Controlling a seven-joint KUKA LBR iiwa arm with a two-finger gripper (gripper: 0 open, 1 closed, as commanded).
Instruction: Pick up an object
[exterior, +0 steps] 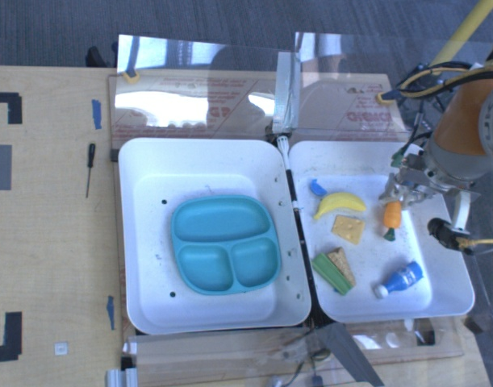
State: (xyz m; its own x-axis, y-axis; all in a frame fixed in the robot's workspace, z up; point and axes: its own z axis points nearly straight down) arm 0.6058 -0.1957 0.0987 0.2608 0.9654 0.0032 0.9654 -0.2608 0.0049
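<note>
Gripper (398, 190) sits low over the right bin (448, 297), at about 2 o'clock from that bin's middle, directly above the toy carrot (391, 217). I judge the carrot to be the target. The orange piece lies right under the fingertips, its top end meeting them, but I cannot tell whether the fingers are spread or closed, nor whether the carrot is between them; the wrist hides that. I read this as the grasp step, not yet proven. To do it well I would want the fingers straddling the carrot across its narrow width, centred along its length, and pressed down enough that the pads catch its sides rather than its rounded top. The carrot looks small and smooth, so an off-centre pinch would likely squirt it sideways. Neighbours are near but apart: the banana (340, 205) at 9 o'clock from the carrot, with a small blue piece (319, 188) just beyond it, a tan cracker-like piece (348, 229) at 8 o'clock, the blue bottle (401, 280) at 6 o'clock, and a green and brown sandwich-like toy (335, 269) at 7 o'clock. A straight vertical lift should clear all of them. The left bin (141, 216) holds a teal divided plate (225, 243), no concern here.
</note>
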